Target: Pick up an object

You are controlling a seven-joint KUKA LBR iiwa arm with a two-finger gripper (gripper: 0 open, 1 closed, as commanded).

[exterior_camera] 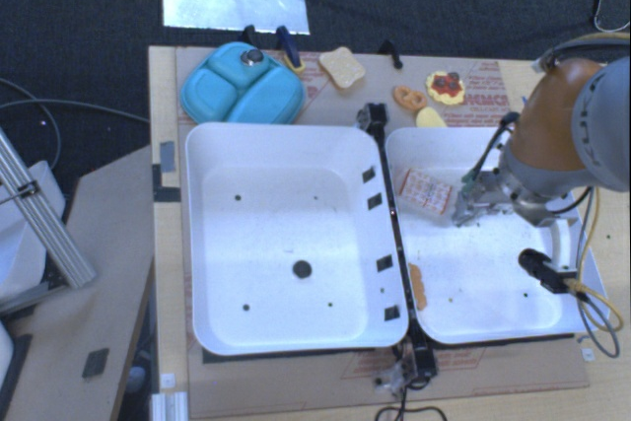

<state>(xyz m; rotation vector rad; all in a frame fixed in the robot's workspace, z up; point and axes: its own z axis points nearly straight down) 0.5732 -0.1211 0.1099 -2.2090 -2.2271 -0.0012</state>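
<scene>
Gripper (469, 209) low in right bin (513, 315), near its left wall, just beside patterned packet (425, 191); finger state unclear. Orange piece (417, 286) at left wall.

Two bins sit side by side on the desk (168, 212), and I take the left bin (212, 212) as the landmark. A disc (302, 268) lies in it, near the middle of its floor. Touching its right wall is the right bin (493, 311). In that bin a card (425, 191) lies close to the shared wall toward the back, the hand (471, 208) is just to the card's right, and a stick (418, 286) lies along the shared wall toward the front. Behind the left bin rests a tray (242, 86). Further right along that back strip come a toast (342, 67), a pretzel (409, 98), a pizza (446, 87) and a wedge (430, 118), the last four behind the right bin.
</scene>
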